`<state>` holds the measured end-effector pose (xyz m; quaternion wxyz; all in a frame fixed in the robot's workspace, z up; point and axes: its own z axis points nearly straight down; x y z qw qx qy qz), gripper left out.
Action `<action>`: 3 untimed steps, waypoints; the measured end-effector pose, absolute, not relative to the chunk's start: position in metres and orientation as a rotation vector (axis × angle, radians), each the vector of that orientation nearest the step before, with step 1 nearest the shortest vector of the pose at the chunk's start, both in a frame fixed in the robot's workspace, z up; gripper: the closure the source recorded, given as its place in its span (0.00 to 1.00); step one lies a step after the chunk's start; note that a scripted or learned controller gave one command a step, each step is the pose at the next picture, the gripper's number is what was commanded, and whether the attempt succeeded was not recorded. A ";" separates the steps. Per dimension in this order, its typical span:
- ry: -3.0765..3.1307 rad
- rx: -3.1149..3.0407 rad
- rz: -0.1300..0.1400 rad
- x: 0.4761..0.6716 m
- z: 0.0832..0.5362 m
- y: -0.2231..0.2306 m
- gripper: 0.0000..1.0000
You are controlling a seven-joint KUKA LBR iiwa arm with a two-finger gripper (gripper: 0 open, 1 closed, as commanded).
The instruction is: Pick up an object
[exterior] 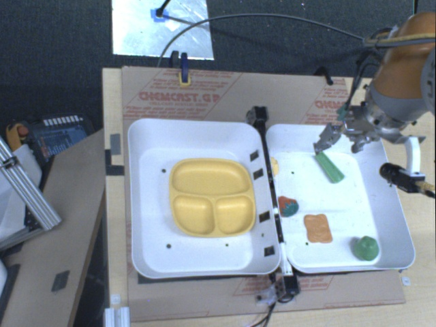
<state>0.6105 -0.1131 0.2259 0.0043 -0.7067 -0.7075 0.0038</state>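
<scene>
Standing by the tabletop (75,182) rn. Two white bins side by side on a cardboard sheet. Left bin (146,182) has a yellow divided tray (211,196) sitting roughly mid-bin w/ bare white floor all around it, so plenty of room btwn tray and the walls. Right bin (395,203) is where the small stuff is: a green stick-shaped block (330,167) lying tilted in the upper part, a red and teal piece (288,206) near the left wall, an orange flat piece (317,227) just below and right of that, and a green round thing (366,248) down in the near right corner, close to the wall. A bit of yellow (274,164) sits right at the divider, can't tell what it is. Objs are well apart from each other, middle and right side of the bin floor is open.

End effector (340,133) is over the upper edge of the right bin, arm coming in from the right w/ the orange band above it. Fingers look spread fairly wide, nothing btwn them. The green stick is just below the left finger (325,138), close, but can't tell if they touch.
</scene>
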 end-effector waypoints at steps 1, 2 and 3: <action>-2.226 -2.219 -0.001 0.613 0.234 -0.113 0.00; -2.228 -2.214 0.001 0.619 0.184 -0.104 0.00; -2.228 -2.213 0.002 0.623 0.128 -0.095 0.00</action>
